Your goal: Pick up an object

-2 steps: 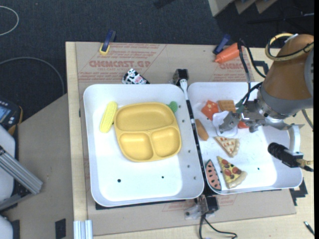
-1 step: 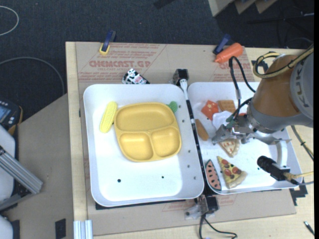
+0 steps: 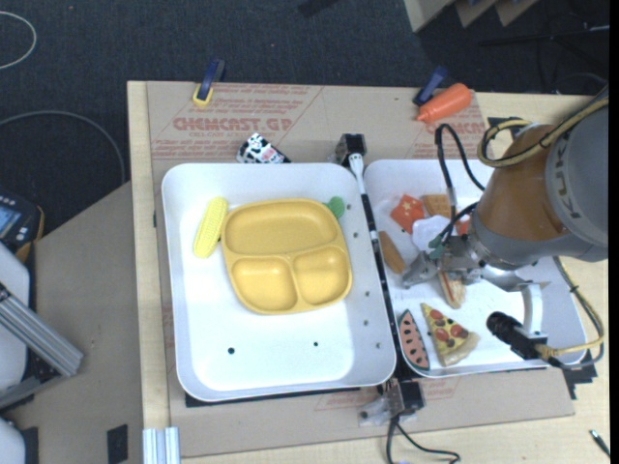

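Grey arm's two-finger gripper [image 3: 447, 271] low in right white bin [image 3: 571, 351] at centre right of frame, finger state impossible to tell, toy pizza slice [image 3: 451, 334] and watermelon wedge [image 3: 413, 338] just below it, yellow divided plate [image 3: 285, 252] in left bin

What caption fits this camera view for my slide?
Robot arm reaches into the right bin of toy food; yellow divided plate and corn cob lie in the left bin.

Cardboard sheet [image 3: 290, 114] printed in red lettering under white bins; blue-and-yellow clamp [image 3: 206, 83] and orange-handled clamp [image 3: 443, 101] at far edge; black-and-white patterned item [image 3: 259, 150] just beyond left bin [image 3: 184, 288]; dark carpet [image 3: 116, 27] around bench.
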Tool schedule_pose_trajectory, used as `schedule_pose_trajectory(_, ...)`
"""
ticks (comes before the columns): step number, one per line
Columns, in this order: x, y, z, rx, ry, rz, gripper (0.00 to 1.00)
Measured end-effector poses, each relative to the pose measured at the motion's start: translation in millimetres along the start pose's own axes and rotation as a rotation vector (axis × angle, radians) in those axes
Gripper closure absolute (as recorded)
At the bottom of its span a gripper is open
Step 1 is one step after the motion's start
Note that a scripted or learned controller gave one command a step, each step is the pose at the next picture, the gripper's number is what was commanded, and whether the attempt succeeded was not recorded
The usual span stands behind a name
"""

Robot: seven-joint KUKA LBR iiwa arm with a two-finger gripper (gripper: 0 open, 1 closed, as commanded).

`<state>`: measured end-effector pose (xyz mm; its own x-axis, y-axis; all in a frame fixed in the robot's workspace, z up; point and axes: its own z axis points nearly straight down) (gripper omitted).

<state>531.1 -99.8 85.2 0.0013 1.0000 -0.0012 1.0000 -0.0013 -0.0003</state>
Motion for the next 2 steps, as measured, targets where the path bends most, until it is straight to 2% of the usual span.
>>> schedule_pose_trajectory(1, -3, 3, -16, -0.015, -0.007, 0.003, 1.00)
schedule_pose_trajectory(2, -10, 8, -78, -0.008, -0.001, -0.001, 1.00)
